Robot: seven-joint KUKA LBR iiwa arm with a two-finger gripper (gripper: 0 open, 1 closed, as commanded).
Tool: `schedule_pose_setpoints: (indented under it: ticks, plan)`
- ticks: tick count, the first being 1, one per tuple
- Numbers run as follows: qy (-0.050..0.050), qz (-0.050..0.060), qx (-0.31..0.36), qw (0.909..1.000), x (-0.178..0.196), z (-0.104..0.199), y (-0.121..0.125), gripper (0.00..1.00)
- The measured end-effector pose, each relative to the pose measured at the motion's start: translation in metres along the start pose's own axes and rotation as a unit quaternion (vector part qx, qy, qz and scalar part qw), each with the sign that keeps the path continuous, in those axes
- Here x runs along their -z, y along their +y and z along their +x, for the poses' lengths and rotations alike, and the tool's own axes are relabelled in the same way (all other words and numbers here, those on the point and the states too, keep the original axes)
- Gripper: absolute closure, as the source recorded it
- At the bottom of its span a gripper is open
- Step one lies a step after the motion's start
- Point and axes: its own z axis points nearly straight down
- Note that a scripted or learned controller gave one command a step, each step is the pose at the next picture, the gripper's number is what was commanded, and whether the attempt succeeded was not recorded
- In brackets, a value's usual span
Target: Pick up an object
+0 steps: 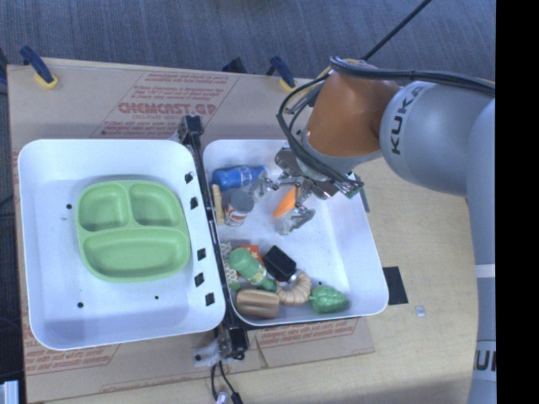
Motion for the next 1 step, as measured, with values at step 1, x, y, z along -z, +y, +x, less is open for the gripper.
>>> schedule_pose_setpoints:
  ticks: [1]
  plan:
    - [-0.001, 0.0, -0.001, 1.0, 0.0107, -0.001, -0.0002, 1.0]
